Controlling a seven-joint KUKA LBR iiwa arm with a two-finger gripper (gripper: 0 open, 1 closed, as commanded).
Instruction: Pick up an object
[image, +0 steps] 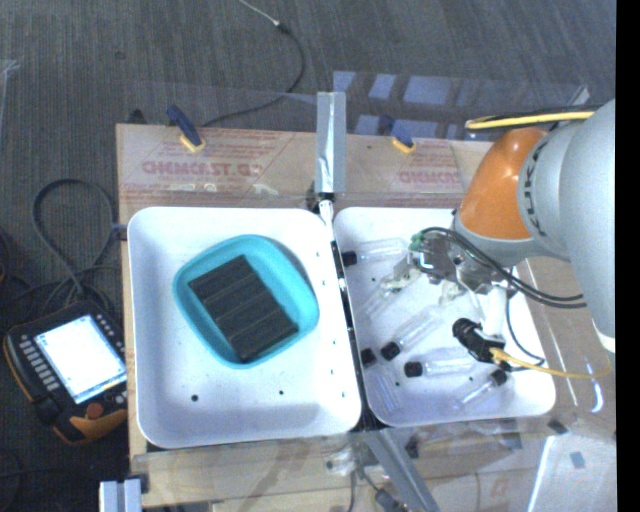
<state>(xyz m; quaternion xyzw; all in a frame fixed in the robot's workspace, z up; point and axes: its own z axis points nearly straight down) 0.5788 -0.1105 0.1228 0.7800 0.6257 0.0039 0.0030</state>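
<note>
Several clear plastic tubes with black caps lie scattered in the right white bin (530, 400), among them one tube (422, 326) in the middle and another tube (445, 367) near the front. My gripper (440, 262) hangs low over the back half of this bin, just above a tube (385, 280), under the orange band (500, 190) of the arm. In the left white bin (160, 400) sits a blue dish (195, 275) with a black ribbed slab (243, 305) lying in it.
A yellow cable (540, 368) and a black connector (468, 335) from the arm trail over the right bin's front right. A teach pendant (68, 362) lies on the floor at left. Clamps (185, 128) hold the cardboard backing behind the bins.
</note>
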